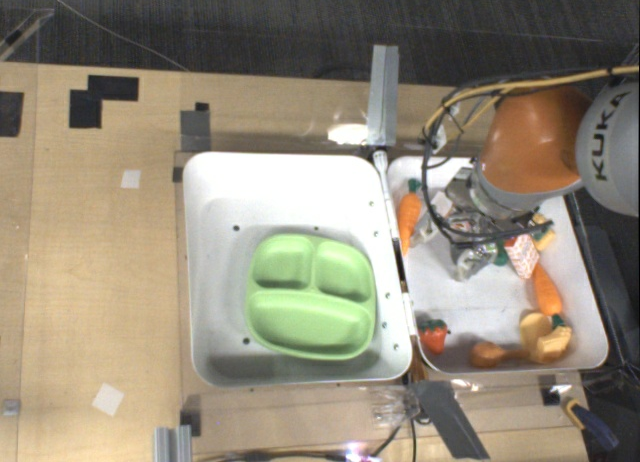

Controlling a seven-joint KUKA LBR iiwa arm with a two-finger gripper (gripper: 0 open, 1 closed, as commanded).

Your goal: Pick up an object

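Nearest the camera, along the front wall of the right bin [598, 350], lay a row of small toy foods: a red piece with a green top [433, 335] in the front left corner, a brown lump [489, 354] beside it, and a tan wedge-shaped piece [545, 335] toward the right; all looked like light, rigid plastic, smooth and inclined to slide on the bin floor. Just behind the tan piece an orange carrot [546, 291] lay lengthwise, well apart from the walls; I judged it the easiest to take, pinched across its narrow middle, since its rounded skin would slip out of a hold along its length. A red and white packet [522, 254] sat at its far end, close under the gripper [470, 260]; whether that hand was spread or pressed together could not be told from above, and nothing showed between it. A second carrot [409, 217] lay farther back, hard against the left wall, awkward to straddle. In the left bin [210, 200] rested a green divided plate [312, 295]; broad and shallow, it offered only its rim.
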